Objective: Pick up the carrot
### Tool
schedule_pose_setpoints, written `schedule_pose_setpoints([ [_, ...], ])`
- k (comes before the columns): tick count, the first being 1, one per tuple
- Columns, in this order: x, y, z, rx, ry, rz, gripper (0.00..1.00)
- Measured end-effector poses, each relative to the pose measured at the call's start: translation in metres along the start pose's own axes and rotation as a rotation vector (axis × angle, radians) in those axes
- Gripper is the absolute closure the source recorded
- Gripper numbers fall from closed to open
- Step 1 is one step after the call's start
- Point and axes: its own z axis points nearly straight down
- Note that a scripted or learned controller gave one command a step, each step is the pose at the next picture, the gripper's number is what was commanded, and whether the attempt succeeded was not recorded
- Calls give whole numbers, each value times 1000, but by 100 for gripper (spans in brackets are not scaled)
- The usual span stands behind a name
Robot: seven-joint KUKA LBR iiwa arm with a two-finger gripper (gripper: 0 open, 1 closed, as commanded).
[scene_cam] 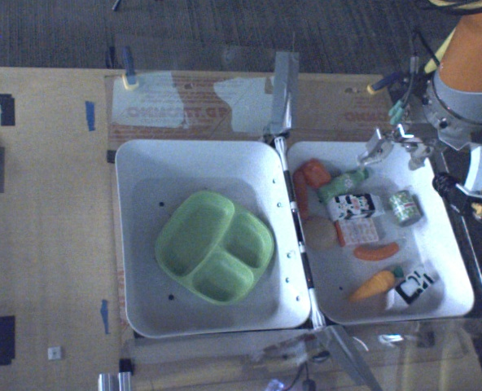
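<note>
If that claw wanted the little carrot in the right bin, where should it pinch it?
Probably across the thick middle of the carrot, coming straight down from above. It lies flat and slanted, so the gripper would close across its narrow width. The black-and-white block touches its leafy end, so stay toward the orange body.

carrot (374,284) lies in the right bin (453,243), claw (396,143) well apart.

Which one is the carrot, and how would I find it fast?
Look in the right white bin, the one crowded with toys, and go to its near edge. The carrot lies there beside a black-and-white block. It is a tapered orange cone with a green top, unlike the rounded sausage-shaped orange piece just above it.
</note>
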Motion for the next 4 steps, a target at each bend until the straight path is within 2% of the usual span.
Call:
schedule_pose_setpoints([
  [1,-23,-40,139,0,0,-87,0],
  [2,-66,-88,193,-3,-1,-329,0],
  [3,-62,-114,193,-5,-2,-700,0],
  [4,-97,-114,128,-4,-3,-541,0],
])
